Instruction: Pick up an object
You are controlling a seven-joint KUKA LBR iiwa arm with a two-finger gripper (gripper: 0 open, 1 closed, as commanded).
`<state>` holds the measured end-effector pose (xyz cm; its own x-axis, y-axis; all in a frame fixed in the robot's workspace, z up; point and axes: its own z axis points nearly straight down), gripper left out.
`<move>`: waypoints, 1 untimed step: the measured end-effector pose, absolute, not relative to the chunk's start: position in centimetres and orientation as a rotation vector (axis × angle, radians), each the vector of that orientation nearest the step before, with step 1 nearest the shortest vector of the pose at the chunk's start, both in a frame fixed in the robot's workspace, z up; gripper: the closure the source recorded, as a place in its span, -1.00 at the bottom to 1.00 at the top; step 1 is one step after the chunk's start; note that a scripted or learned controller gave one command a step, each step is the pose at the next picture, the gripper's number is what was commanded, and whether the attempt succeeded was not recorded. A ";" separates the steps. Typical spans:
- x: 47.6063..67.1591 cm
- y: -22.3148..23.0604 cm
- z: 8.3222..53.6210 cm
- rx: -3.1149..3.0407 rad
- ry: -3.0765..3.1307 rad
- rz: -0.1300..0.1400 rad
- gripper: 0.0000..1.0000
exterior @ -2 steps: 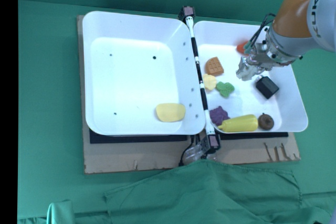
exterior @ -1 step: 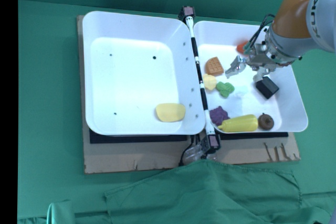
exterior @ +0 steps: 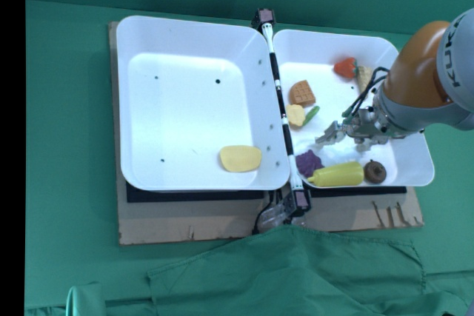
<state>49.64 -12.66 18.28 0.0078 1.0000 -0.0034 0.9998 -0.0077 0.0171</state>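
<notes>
My gripper (exterior: 348, 138) hangs low over the middle of the right bin (exterior: 415, 174), open, with nothing between its grey fingers (exterior: 329, 135). Just below it lie a purple grape bunch (exterior: 308, 162), a long yellow-green piece (exterior: 337, 174) and a brown donut (exterior: 375, 172). To its left sit a small yellow piece (exterior: 295, 115) with a green bit (exterior: 312, 113) and a brown waffle (exterior: 302, 93). A red fruit (exterior: 344, 68) and a tan piece (exterior: 364, 75) lie at the back, partly hidden by the wrist.
The left bin (exterior: 148, 41) holds one flat yellow piece (exterior: 240, 158) near its front right corner. A black-and-white divider bar (exterior: 278, 96) runs between the bins. Green cloth (exterior: 296, 270) lies in front of the cardboard base.
</notes>
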 end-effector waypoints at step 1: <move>47.2 -13.5 18.5 2.212 2.202 0.018 -1.00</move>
